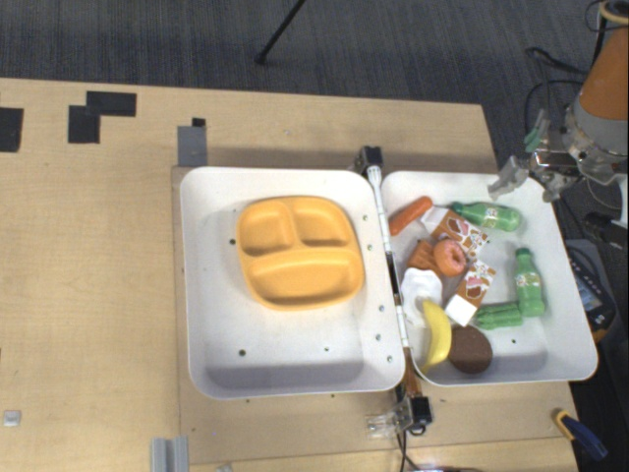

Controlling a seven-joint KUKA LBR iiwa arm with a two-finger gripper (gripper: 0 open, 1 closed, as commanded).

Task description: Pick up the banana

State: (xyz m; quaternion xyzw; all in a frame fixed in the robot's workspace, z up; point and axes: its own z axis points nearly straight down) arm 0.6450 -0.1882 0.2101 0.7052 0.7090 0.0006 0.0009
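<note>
Two white bins sit side by side on the counter (88,293). Left bin (211,362) carries a yellow divided tray (298,250). Right bin (565,347) has all the clutter, incl. the banana (437,330), which lies near the front-left corner of that bin, close to the divider betw. the two bins. It runs roughly front to back, its front end touching or just beside a dark brown round item (471,350). A white block (461,310) sits just beside its upper part, and a white crumpled piece (421,286) is at its far end. Further back: a pink donut (450,256), a sausage (410,215) and green bottles (488,216), well apart from the banana.

Gripper (531,170) is at the back-right edge of the right bin, arm coming in from the right w/ the orange band above it. It's too small and blurred here to say if the jaws are released or clenched; nothing visible betw. them.

Progress, as I judge it: barely begun. Banana is untouched in the bin and the gripper is well apart from it, at the diagonally opposite corner. Left to do: cross the bin toward the front-left, come down over the banana, close on it, lift. Neighbours crowd it, so approx. alignment along its width prob. matters.
</note>
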